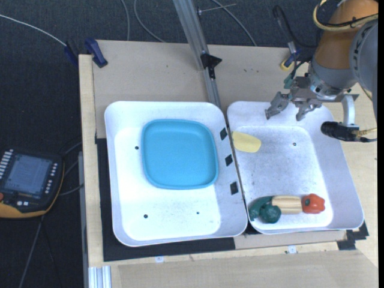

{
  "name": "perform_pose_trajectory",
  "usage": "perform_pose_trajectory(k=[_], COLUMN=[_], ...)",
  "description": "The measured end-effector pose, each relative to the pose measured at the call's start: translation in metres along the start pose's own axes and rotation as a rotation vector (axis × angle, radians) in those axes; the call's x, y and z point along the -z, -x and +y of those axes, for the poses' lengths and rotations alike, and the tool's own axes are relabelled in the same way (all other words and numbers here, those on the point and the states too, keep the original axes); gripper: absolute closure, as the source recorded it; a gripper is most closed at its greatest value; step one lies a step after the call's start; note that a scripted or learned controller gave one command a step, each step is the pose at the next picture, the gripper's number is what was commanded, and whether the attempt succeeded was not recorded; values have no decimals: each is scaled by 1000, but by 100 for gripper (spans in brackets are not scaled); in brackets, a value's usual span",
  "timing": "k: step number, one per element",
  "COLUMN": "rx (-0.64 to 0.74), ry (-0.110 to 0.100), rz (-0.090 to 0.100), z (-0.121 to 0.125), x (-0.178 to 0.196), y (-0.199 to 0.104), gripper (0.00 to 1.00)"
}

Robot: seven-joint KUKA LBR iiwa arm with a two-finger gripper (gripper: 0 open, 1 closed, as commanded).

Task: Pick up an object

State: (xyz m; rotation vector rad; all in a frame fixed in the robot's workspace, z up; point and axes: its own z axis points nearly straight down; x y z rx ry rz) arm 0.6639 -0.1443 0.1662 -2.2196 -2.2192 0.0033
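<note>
My gripper (pixel 289 111) hangs over the far edge of the right bin (pixel 336 179), with its two fingers spread apart and nothing between them. A pale yellow piece (pixel 246 141) lies in that bin's far left corner, to the left of and nearer than the gripper. Along the bin's near wall lie a dark green object (pixel 265 211), a tan stick-shaped object (pixel 287 204) and a red tomato-like object (pixel 312 203), side by side.
The left bin (pixel 123 215) holds a light blue square plate (pixel 179 153). A slanted metal pole (pixel 193 29) runs from the top down to the gap between the bins. A pendant (pixel 27 179) and cables lie on the floor at left.
</note>
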Motion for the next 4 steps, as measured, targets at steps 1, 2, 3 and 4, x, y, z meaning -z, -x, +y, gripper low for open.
perform_pose_trajectory(k=[1,2,3,4], rx=[0,1,1,1], ry=[-1,3,6,10], rz=[0,-1,-1,-2], z=[4,4,5,12], x=[-58,-71,-59,2], y=[7,7,7,10], gripper=[0,0,100,100])
